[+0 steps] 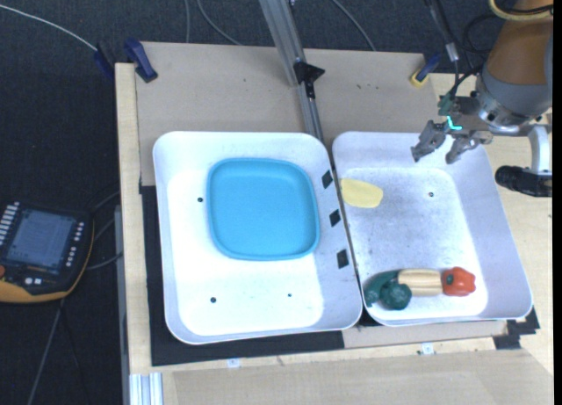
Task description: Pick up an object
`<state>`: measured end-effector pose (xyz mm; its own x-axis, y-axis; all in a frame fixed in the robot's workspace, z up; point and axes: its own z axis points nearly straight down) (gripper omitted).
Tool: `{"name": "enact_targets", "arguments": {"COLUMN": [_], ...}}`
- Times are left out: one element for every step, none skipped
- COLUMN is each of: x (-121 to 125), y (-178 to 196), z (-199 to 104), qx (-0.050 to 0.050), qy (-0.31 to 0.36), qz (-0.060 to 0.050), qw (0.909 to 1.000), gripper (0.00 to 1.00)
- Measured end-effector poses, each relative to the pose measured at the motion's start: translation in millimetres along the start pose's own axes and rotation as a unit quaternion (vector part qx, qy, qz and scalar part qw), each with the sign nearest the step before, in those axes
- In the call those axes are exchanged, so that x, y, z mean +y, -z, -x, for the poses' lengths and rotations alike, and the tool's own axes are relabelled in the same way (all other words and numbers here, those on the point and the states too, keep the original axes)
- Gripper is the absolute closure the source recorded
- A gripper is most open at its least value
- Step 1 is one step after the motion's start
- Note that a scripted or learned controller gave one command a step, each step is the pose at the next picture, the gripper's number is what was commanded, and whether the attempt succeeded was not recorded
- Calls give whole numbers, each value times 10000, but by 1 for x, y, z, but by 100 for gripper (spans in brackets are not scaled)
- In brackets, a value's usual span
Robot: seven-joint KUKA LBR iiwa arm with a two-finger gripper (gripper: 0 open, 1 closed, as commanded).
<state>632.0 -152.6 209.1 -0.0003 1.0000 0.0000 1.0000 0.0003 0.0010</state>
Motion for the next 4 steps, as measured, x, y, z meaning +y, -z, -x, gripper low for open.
{"name": "enact_targets", "arguments": {"x": [0,2,1,1], "y": [0,-42,-84,-115], "z": [0,0,-3,-3], "qx": [0,3,3,2], "qy": [0,2,1,1], "qz": [0,-19,-20,-14], "qw": [10000,10000,10000,10000], "gripper": [0,0,0,0]}}
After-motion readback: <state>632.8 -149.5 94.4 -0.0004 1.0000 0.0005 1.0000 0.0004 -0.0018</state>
